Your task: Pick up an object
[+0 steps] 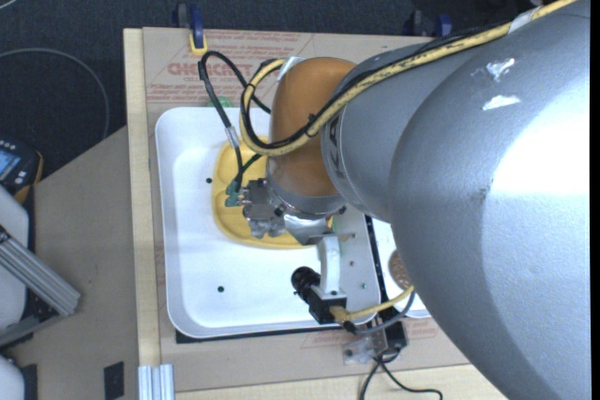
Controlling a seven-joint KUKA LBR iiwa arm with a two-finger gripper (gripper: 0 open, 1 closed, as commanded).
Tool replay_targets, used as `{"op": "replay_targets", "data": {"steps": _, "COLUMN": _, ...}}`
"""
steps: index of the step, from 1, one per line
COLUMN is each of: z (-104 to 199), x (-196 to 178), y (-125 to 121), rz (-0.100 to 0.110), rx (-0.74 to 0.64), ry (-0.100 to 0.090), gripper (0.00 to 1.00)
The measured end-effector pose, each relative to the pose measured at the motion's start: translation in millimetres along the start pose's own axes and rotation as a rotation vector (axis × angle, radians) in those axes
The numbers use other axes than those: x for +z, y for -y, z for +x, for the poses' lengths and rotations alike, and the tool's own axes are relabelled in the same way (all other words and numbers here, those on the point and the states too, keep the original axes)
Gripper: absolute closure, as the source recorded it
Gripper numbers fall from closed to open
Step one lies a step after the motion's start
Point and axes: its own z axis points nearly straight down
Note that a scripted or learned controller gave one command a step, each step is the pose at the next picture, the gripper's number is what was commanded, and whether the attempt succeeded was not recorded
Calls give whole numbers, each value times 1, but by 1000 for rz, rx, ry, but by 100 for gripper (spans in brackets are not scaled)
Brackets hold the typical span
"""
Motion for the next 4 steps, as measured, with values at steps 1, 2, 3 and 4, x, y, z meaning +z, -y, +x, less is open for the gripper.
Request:
{"op": "replay_targets", "data": {"steps": 1, "z": 37, "x": -85, "y": 14, "rz": -5, "rx": 2, "ry": -5, "gripper": 100}}
{"op": "replay_targets", "data": {"steps": 2, "z": 36, "x": -184, "y": -50, "rz": -13, "rx": 8, "ry": -4, "gripper": 100}}
{"op": "replay_targets", "data": {"steps": 3, "z": 9, "x": -219, "y": 1, "rz": 2, "rx": 9, "ry": -1, "gripper": 100}}
{"op": "replay_targets", "data": {"steps": 4, "z": -42, "x": -220, "y": 9, "rz": 6, "rx": 14, "ry": 1, "gripper": 100}}
